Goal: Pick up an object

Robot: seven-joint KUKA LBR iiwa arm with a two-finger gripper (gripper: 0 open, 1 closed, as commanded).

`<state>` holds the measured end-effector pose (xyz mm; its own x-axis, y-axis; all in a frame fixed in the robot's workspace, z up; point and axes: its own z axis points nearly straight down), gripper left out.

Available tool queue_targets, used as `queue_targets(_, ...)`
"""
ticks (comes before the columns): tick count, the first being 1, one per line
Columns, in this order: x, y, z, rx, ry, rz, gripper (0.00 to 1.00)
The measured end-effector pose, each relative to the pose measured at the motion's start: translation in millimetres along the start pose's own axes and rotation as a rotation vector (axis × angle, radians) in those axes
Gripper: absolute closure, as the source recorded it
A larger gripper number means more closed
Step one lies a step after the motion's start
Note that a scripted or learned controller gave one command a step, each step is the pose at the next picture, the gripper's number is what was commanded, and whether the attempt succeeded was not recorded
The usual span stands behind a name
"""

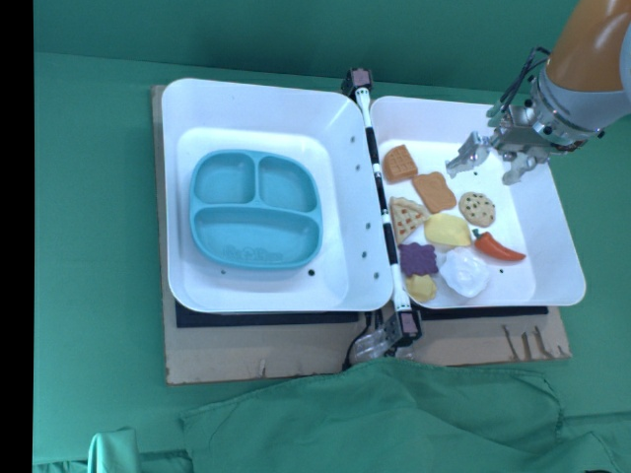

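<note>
Left of the hand [492, 159], the far white bin [261, 101] carries a plain turquoise divided plate [256, 208], and the desk [89, 215] is covered in flat green cloth over a brown cardboard sheet [197, 363]. In the white bin below the hand [552, 254] lie an orange-brown cracker [399, 163], a tan toast slice [434, 191], a beige cookie with dark dots [477, 208], a grid-patterned tan waffle [406, 217], a yellow piece [448, 231], a red-orange pepper [499, 248], a purple piece [418, 258] and a white lump [464, 272]

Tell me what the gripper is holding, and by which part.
Nothing. The gripper hangs with open jaws above the right bin, above the cookie; nothing sits between them.
</note>
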<state>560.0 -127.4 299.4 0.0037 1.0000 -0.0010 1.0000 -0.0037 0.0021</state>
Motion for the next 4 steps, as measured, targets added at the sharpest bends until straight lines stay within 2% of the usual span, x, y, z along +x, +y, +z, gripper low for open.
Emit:
queue_targets(1,0.0,0.0,0.0,0.0,0.0,0.0,0.0)
queue_targets(2,4.4,-5.8,57.5,0.005,0.0,0.0,0.0)
queue_targets(3,1.0,-2.1,116.2,-0.001,-0.001,0.001,0.0)
queue_targets(4,-0.3,0.6,115.0,-0.008,-0.001,0.0,0.0)
